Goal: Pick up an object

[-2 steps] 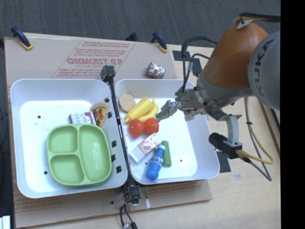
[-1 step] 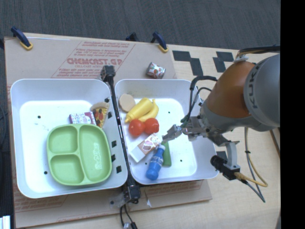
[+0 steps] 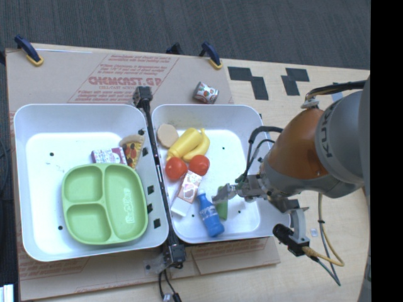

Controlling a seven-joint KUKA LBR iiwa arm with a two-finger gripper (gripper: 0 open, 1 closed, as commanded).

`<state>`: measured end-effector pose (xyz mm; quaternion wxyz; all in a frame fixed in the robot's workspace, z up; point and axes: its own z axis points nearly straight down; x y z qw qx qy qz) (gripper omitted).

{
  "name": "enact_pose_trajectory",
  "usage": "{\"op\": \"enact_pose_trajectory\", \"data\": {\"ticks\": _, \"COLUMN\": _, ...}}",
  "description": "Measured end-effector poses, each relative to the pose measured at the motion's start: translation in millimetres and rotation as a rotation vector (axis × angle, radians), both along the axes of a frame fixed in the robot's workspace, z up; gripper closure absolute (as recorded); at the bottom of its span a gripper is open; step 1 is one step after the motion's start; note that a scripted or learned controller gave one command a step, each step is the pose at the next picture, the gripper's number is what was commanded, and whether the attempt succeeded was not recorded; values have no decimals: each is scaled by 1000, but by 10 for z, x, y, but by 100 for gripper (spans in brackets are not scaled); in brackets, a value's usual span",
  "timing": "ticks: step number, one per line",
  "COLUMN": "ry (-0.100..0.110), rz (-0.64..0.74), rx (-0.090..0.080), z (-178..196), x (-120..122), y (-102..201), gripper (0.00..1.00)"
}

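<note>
My gripper [image 3: 225, 195] is low inside the right bin [image 3: 250, 119], just right of a blue bottle [image 3: 210, 216] that lies near the bin's front wall. A small green object [image 3: 222, 210] sits directly under the gripper tip, beside the bottle. To the left lie a small white and orange carton [image 3: 189, 186], two red tomatoes [image 3: 176, 167] [image 3: 199, 164], a yellow banana-like piece [image 3: 189, 143] and a tan round disc [image 3: 167, 134]. Nothing is lifted off the bin floor.
The left bin [image 3: 38, 121] holds a green divided plate [image 3: 104, 202], a small purple and white carton [image 3: 106, 156] and a pizza slice [image 3: 132, 150]. A small crumpled pack [image 3: 206, 93] lies on the bench behind the bins. The arm's orange band [image 3: 301, 150] overhangs the right bin's right wall.
</note>
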<state>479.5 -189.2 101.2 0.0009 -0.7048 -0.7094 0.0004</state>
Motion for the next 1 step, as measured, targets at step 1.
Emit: {"op": "enact_pose_trajectory", "data": {"ticks": 1, "ry": 2, "rz": 6, "rx": -1, "z": 98, "x": 5, "y": 1, "gripper": 100}}
